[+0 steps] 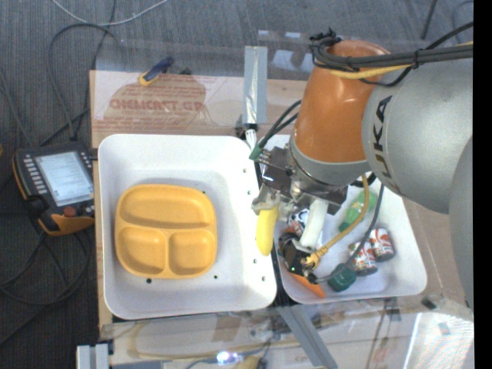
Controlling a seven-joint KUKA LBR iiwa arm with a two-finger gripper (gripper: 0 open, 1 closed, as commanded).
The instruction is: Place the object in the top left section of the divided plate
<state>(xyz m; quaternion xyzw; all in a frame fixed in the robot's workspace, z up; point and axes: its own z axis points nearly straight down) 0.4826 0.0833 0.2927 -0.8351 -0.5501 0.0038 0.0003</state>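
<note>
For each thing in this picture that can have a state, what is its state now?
Divided plate: upright in left bin, nothing in its sections.
Banana: hanging under the end effector, over the bins' shared edge.
Teach pendant: screen lit.
Soda can: lying on its side.

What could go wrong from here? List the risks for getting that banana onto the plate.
1. The banana hangs right over the rims between the two bins; if it slips there, it could land on the rim or back among the clutter.
2. The divided plate has shallow sections, so the banana might end up straddling a divider.
</note>
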